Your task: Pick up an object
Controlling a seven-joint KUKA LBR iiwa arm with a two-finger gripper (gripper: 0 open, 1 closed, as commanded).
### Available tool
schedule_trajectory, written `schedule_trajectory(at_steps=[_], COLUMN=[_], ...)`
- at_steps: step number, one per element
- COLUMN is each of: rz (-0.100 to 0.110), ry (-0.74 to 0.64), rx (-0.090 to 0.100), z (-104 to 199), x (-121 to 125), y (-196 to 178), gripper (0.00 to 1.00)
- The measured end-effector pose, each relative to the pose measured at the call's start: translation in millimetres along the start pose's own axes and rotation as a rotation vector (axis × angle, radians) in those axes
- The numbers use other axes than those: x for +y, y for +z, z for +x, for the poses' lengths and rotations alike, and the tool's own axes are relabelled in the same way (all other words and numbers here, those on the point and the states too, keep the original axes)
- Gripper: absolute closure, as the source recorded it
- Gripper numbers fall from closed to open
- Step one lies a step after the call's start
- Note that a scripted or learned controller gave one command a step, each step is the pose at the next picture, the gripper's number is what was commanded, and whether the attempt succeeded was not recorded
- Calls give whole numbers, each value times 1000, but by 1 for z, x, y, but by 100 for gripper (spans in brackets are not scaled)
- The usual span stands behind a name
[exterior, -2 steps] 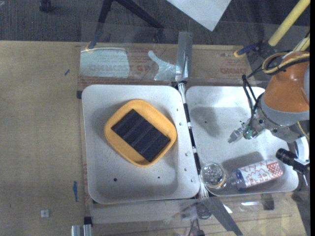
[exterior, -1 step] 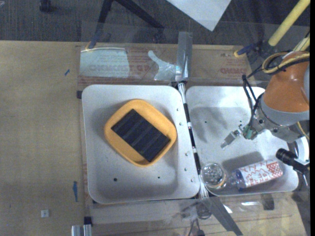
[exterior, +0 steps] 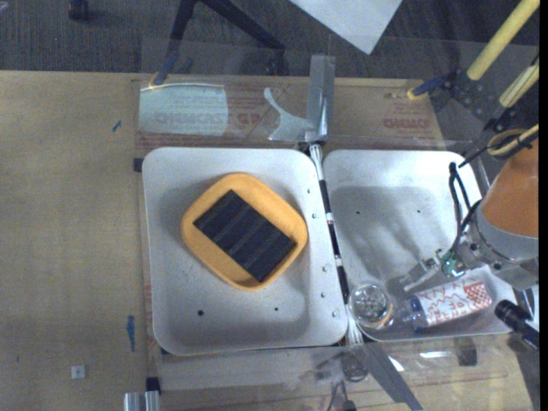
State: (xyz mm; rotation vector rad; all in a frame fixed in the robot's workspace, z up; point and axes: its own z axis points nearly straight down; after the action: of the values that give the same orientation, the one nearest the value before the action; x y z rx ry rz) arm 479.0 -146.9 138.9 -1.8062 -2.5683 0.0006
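White plastic forms both bins, set side by side on a tan bench. The left bin holds a yellow tray with rounded corners, lying near the bin's middle and turned at a slant. A black ribbed pad sits inside the tray, its grooves running diagonally.

The right bin holds the arm and two things near its front edge. A clear cup sits at the front left corner, just beside the divider between the bins. Next to it lies a bottle on its side, with a white label bearing red marks; its neck points toward the cup and seems to touch it or nearly so.

The arm comes in from the right, its orange band at the picture's edge. Black cables loop down beside it. The gripper is low in the right bin, just above the bottle, with a grey finger stretching left toward the cup. Whether it is released or clenched cannot be told, since the wrist hides part of it. Nothing is seen between the fingers, and the bottle rests on the bin floor.

Behind the bins lies a clear sheet over brown board.
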Motion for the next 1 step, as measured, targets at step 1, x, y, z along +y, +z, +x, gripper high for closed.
schedule_trajectory(at_steps=[1], rz=[-7], ry=[241], rx=[-5], z=[-24], x=[89], y=[51], gripper=[0])
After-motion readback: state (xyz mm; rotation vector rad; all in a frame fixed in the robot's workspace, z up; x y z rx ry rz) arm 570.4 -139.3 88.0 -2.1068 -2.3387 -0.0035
